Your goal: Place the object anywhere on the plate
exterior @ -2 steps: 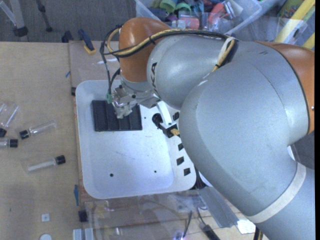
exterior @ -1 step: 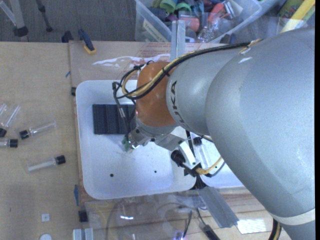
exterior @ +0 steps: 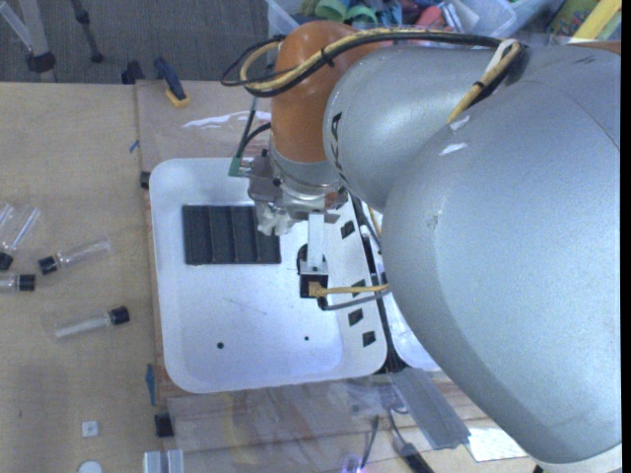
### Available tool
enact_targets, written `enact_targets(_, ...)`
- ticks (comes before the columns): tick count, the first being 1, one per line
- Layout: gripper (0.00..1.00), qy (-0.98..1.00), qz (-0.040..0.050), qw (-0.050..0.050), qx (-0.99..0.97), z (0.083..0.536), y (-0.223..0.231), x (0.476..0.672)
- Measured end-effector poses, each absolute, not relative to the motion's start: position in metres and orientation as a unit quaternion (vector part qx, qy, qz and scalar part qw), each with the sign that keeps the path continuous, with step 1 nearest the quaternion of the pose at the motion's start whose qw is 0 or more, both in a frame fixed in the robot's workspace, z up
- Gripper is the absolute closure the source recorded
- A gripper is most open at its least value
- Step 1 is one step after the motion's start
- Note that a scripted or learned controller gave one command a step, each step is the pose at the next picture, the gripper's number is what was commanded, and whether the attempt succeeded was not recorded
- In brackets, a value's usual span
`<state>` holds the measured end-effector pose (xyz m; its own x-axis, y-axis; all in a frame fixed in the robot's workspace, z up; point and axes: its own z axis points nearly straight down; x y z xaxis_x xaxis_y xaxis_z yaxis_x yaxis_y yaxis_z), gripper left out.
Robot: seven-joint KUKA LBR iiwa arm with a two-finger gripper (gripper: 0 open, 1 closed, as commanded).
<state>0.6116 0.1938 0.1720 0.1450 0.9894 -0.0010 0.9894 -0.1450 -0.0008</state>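
Just left of jaws: dark plate (exterior: pixel 232 235).

— Wooden bench (exterior: pixel 69 166), pale and bare across the left. Bearing what?

— White bin (exterior: pixel 246 343) at centre, edge of a second bin (exterior: pixel 419 358) just beside it on the right. Clear vials with black caps (exterior: pixel 89 321) scattered well left. Clear plastic sheet (exterior: pixel 385 412) along the front edge. Blue clamp (exterior: pixel 170 80) at the back.

One fixed camera, above the bench (exterior: pixel 69 166), looking down at a slant. Close in; the arm (exterior: pixel 493 225) enters from the right, covering the right bin.
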Motion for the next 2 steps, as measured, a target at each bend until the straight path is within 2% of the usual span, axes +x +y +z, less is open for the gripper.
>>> enact_targets(1,1.00,0.311,0.0005,0.000,0.950,0.214,0.215,0.625)
enact_targets(2,1.00,0.477,-0.0039,-0.001,0.879,0.171,0.225,0.513)
